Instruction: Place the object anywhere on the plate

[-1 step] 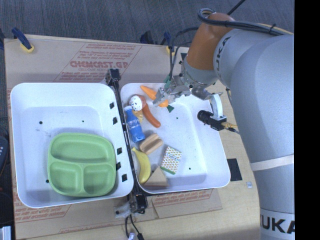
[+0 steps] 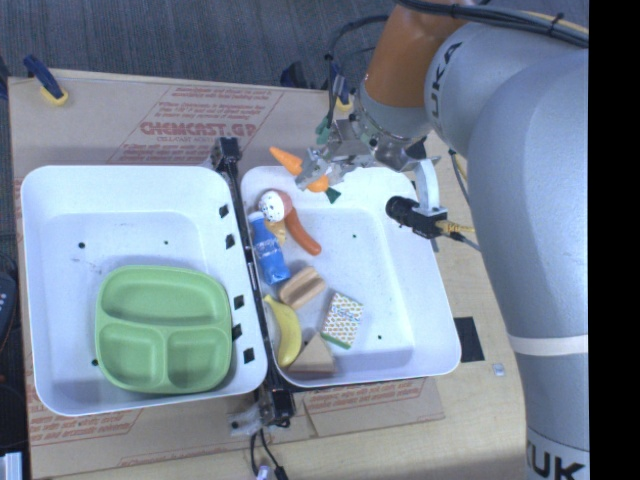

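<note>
My gripper [image 2: 322, 171] hangs over the back left corner of the right bin [image 2: 425, 298]. It is shut on a small orange carrot [image 2: 286, 158]. The carrot's pointed end sticks out to the left over the bin's rim, and its green top [image 2: 331, 195] shows below the fingers. The green three-part plate [image 2: 165, 328] lies in the front of the left bin [image 2: 60, 218], well to the left of and nearer than the gripper.
In the right bin's left half lie a white and red ball [image 2: 272, 205], an orange stick [image 2: 304, 237], a blue bottle [image 2: 268, 252], a bun [image 2: 301, 288], a banana [image 2: 287, 334], a patterned sponge [image 2: 343, 319] and a tan wedge [image 2: 314, 359]. Black clips [image 2: 228, 154] join the bins.
</note>
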Available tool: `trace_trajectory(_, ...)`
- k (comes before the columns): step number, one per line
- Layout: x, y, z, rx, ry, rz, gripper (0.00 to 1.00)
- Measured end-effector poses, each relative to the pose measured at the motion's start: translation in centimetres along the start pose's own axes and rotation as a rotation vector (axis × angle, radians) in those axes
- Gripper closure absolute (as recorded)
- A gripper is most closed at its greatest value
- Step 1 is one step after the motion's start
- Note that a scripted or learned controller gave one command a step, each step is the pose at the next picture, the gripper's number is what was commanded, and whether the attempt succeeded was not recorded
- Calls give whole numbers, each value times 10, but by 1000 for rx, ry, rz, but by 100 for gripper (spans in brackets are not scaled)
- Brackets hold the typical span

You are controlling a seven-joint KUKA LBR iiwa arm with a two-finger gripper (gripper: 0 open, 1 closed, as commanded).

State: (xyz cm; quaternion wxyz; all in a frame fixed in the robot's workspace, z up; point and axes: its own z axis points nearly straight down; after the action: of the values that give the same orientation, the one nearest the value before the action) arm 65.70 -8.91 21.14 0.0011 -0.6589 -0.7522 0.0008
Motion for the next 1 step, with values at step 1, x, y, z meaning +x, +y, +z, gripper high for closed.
trace_trajectory(1,0,0,-9,4,0,-5,100)
